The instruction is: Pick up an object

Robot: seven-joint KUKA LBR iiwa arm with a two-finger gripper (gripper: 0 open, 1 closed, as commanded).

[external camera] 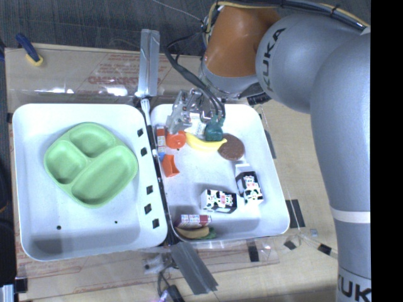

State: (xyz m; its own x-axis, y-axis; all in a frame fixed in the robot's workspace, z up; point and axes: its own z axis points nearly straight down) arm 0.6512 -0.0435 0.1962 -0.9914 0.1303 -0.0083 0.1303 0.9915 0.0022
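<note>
Camera view, looking down on the gripper [184, 116], low over the far corner of the right bin [272, 207]. Open or closed – cannot tell from here. Nothing visibly held.

Closest to the gripper, just below it and perhaps touching: a small round orange toy [176, 140]. Just beside the gripper toward the arm, a banana [204, 145], a teal toy [214, 131] and a brown disc [231, 148], packed together. Well off from the gripper, two cow-print boxes [219, 201].

Orange toy likely light, hard plastic, smooth – apt to roll or squirt out. Best taken across its widest part, squarely from above. Little room beside the bin's wall.
</note>
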